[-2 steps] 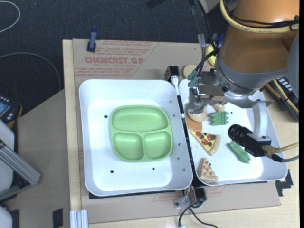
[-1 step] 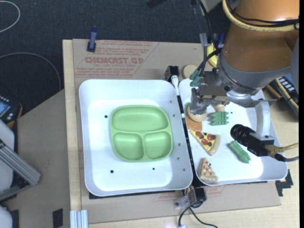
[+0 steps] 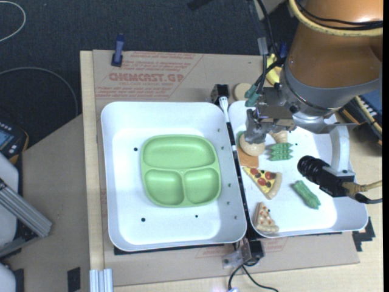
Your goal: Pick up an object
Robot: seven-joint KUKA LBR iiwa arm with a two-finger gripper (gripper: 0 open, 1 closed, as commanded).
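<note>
Hand (image 3: 255,134) sits low over right bin (image 3: 340,221), directly atop round tan toy piece (image 3: 250,145) at bin's 10 o'clock corner. Can't tell finger state. Pizza slice (image 3: 265,181) lies toward 6 o'clock, long axis diagonal.

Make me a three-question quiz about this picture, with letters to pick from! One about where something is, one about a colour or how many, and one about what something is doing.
1. Where is the green tray?
A. in the left bin
B. in the right bin
C. on the floor

2. How many pizza slices lie in the right bin?
A. none
B. two
C. five

3. What is the gripper doing?
A. hanging over the left bin
B. reaching down at the top of the right bin
C. resting on the green tray

Answers:
1 A, the tray sits in the middle of the left bin.
2 B, one slice lies above another.
3 B, it is right over a round tan toy there.
</note>
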